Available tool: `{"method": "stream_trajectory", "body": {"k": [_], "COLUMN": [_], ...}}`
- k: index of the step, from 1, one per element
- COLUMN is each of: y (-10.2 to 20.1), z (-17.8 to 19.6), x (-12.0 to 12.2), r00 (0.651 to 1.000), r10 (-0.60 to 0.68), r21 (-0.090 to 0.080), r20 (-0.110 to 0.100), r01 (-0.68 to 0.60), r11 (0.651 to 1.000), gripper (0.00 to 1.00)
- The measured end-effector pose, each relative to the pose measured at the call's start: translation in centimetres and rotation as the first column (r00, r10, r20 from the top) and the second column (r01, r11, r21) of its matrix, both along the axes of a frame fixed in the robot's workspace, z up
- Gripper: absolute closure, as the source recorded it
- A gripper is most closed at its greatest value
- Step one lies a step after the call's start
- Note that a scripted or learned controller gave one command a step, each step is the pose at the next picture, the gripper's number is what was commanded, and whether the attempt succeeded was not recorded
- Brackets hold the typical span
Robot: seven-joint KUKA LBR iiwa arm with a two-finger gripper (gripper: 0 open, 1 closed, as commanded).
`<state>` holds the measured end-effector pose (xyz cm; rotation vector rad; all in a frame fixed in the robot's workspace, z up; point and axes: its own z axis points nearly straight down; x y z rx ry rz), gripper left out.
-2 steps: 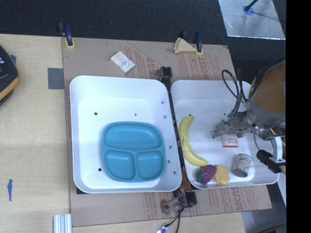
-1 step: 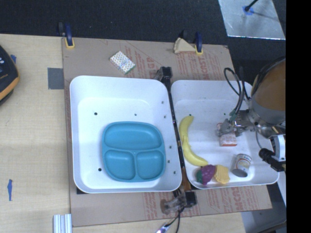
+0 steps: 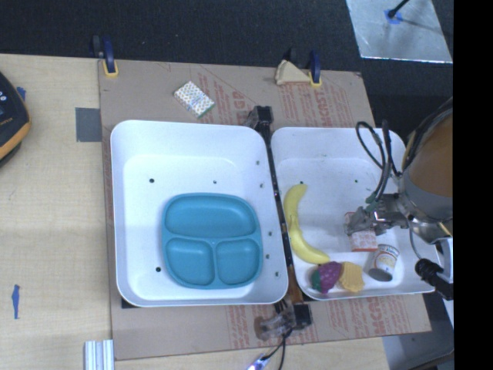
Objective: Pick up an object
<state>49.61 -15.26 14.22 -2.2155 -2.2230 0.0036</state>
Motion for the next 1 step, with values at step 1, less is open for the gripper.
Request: {"method": "stream_trajectory", "body": {"k": [1], "y": [8.32], "z": [4.97], "x": [7.22], "r00": [1.0], "r10": [0.002], "r21": [0.0], "r20": [0.001], "r01": [-0.002], "r11": [1.0], "gripper": [1.0]}}
